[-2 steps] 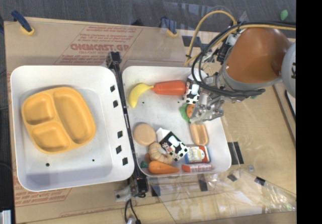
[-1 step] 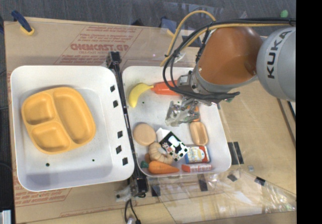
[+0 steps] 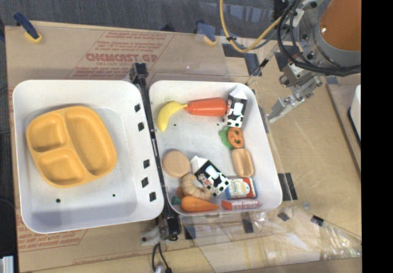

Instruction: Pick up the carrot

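- Carrot (image 3: 198, 205): orange, lying on its side at the near edge of the right bin (image 3: 265, 143), touching a croissant (image 3: 194, 190) just behind it.
- Second carrot-like piece (image 3: 207, 107): red-orange, along the far wall of the same bin, between a banana (image 3: 167, 113) on its left and a cow-patterned carton (image 3: 236, 111) on its right.
- Gripper (image 3: 293, 99): outside the bins, over the bench to the right of the right bin's far corner; whether its fingers are open or closed cannot be told, and nothing shows between them.
- Left bin (image 3: 24, 204): holds a yellow divided tray (image 3: 70, 145).
- Other contents, right bin: second cow carton (image 3: 210, 176), hot-dog bun (image 3: 242, 162), round cookie (image 3: 176, 163).
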`<state>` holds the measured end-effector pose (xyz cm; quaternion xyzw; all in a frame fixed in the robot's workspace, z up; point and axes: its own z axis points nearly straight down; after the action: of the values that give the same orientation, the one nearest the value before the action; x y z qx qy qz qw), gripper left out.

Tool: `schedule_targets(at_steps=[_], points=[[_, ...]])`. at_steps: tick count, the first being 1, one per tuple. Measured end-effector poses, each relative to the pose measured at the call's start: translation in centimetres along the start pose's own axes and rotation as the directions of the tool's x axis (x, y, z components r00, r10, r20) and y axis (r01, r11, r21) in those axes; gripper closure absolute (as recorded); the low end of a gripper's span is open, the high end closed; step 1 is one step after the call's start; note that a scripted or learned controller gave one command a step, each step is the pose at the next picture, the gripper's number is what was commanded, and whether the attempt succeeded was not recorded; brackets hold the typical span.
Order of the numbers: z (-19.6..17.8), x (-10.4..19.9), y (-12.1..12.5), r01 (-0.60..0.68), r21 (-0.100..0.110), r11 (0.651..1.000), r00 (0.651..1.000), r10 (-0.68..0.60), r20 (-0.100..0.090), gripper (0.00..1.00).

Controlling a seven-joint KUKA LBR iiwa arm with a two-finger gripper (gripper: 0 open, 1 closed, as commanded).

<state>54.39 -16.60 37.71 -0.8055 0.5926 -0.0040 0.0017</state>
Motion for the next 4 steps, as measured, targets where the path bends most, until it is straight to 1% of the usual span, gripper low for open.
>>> schedule_targets(at_steps=[1,2,3,4], points=[[6.4,2.1,0.7,0.729,0.003,0.684,0.684,-0.729,0.007,1.00],[5.8,2.6,6.2,0.876,0.008,0.481,0.481,-0.876,0.002,1.00],[4.6,2.3,5.7,0.879,0.018,0.476,0.476,-0.879,-0.005,1.00],[9.0,2.6,6.5,0.872,0.009,0.489,0.489,-0.872,0.009,1.00]])
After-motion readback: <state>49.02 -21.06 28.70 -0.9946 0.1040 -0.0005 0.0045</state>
